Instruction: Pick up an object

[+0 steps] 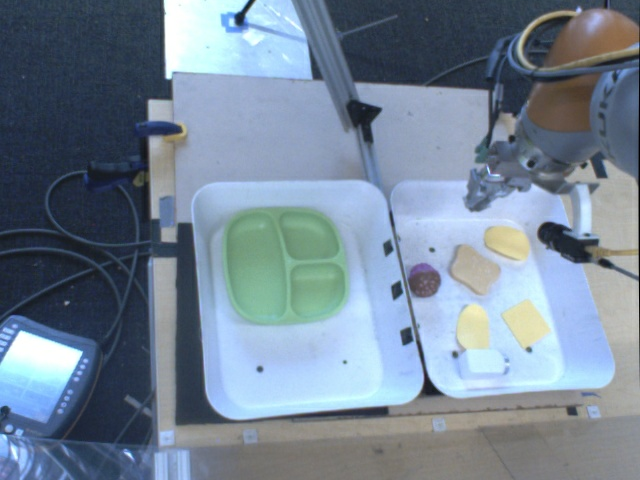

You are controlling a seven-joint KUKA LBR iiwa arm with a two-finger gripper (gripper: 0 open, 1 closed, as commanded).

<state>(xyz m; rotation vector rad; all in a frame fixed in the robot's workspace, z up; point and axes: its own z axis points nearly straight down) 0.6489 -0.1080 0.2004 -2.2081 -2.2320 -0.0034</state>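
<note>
The gripper (481, 194) hangs over the far part of the right bin (590, 353). It is too small and blurry to tell how it is set, and nothing shows in its grip. Just below it lie a tan bread slice (474, 268) and a yellow oval piece (507, 242). Further below are a purple ball (424, 281), a yellow square (525, 323), another yellow piece (473, 326) and a white block (484, 361). Well off to its left, the left bin (300, 383) holds a green tray (285, 265).

Grey arm (610, 118) with a rounded orange band (585, 43), yellow and black cables (530, 38) looped beside it, a silver metal gripper (482, 196), and a white bracket carrying a small black part (560, 236).
</note>
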